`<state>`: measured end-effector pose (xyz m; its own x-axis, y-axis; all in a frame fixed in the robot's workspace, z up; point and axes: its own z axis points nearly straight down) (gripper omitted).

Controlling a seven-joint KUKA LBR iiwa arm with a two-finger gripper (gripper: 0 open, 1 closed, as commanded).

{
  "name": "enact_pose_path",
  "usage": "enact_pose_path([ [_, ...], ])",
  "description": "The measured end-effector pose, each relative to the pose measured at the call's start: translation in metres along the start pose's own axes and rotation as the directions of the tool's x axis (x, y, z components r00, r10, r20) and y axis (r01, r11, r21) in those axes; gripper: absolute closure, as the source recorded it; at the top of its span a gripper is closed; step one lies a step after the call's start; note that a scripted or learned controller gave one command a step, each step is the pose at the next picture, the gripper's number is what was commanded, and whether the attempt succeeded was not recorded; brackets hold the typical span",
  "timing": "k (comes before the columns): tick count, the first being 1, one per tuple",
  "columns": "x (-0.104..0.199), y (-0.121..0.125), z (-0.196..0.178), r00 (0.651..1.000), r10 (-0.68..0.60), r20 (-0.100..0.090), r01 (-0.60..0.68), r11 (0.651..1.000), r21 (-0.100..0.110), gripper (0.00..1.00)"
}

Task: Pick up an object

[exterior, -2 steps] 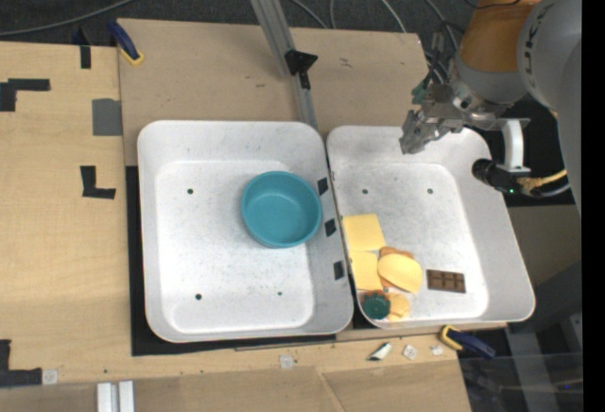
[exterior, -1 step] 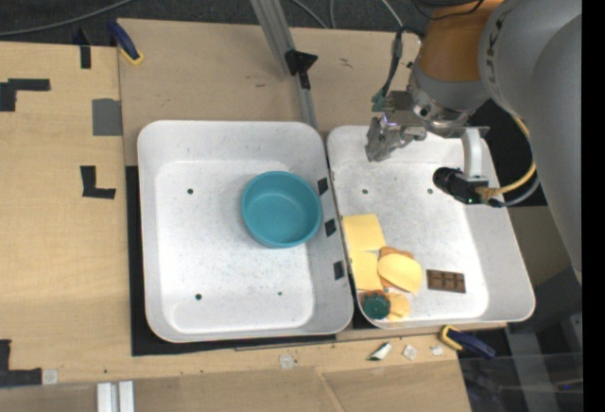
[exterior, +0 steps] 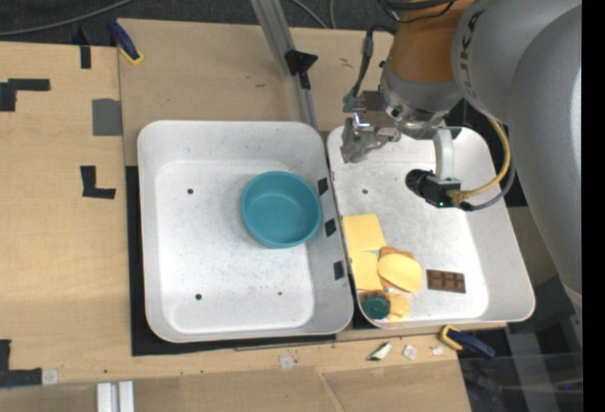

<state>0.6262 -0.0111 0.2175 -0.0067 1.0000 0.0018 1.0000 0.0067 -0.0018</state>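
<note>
My gripper (exterior: 357, 142) hangs over the far left corner of the right bin (exterior: 473, 249), with nothing visible between its fingers. Near the front of that bin lie a yellow flat block (exterior: 362, 233), a yellow-orange round piece (exterior: 401, 272), a small teal object (exterior: 376, 306) and a brown chocolate-like bar (exterior: 445, 282). A teal bowl (exterior: 280, 208) sits upright in the left bin (exterior: 180, 240), toward its right side. The gripper is well behind the pile of yellow things and apart from them.
A slanted metal pole (exterior: 274, 23) rises behind the bins. Cables run along the dark back edge. Blue-and-yellow clamps (exterior: 128, 43) hold the bench board at the far left and at the front right. Small white bits (exterior: 392, 351) lie on the board in front of the right bin.
</note>
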Motion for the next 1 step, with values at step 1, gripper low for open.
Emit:
enact_pose_path([
  [1,0.0578,-0.0018,0.0079,1.0,-0.001,0.001,0.001,1.0,0.001,1.0],
])
